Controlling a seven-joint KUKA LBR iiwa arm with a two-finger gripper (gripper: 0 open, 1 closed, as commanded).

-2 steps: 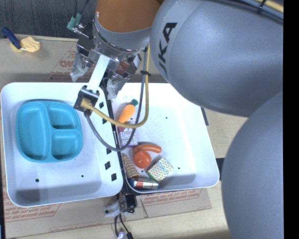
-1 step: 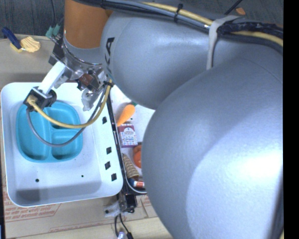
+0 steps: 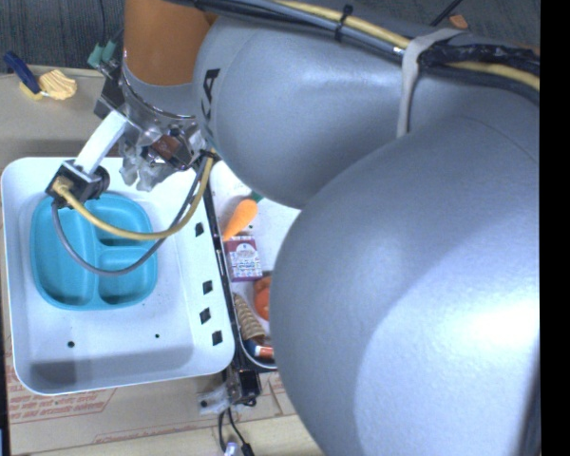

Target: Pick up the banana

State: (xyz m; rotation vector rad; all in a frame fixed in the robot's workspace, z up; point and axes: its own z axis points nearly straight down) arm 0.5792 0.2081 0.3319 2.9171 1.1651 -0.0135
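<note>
Gripper (image 3: 142, 164): over left bin's (image 3: 38, 350) far end, above blue tray (image 3: 76, 264); finger state unreadable
Banana: unlocated, direction from gripper undeterminable

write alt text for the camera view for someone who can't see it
A large grey arm with an orange band reaches from the right over the left white bin, which holds a blue divided tray. Small items, one a carrot, lie in the right bin.
</note>
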